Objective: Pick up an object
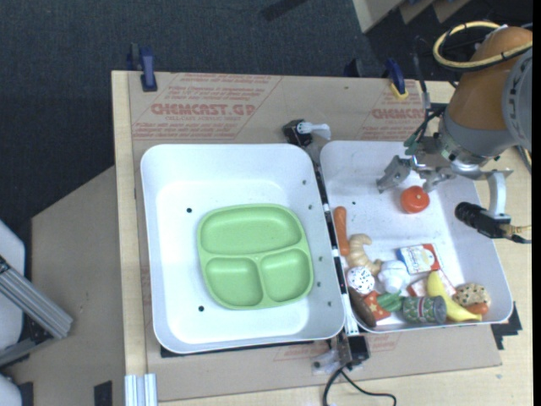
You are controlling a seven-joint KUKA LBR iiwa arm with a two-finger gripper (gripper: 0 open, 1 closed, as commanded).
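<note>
Along the near edge of the right bin, closest to the camera, a heap of small toys lies packed together: a yellow banana, a green can on its side, a brown speckled piece at the corner, a white die with black dots, and a small white and blue packet just behind them. A little farther back, an orange carrot lies along the bin's left wall, with a tan, knobbly piece just beside it.

Farther up the same bin, apart from the heap, a round red-orange tomato rests on the white floor. The gripper hangs directly over its far side, the grey metal fingers spread wide to either side and not closed on anything. The tomato sits just below the fingertips, between them as seen from above; whether they touch it cannot be told. The grey arm with its orange band reaches in from the right.

The left bin holds a green divided tray with three compartments, lying flat near its middle. Both bins rest on a brown board printed with red lettering.
</note>
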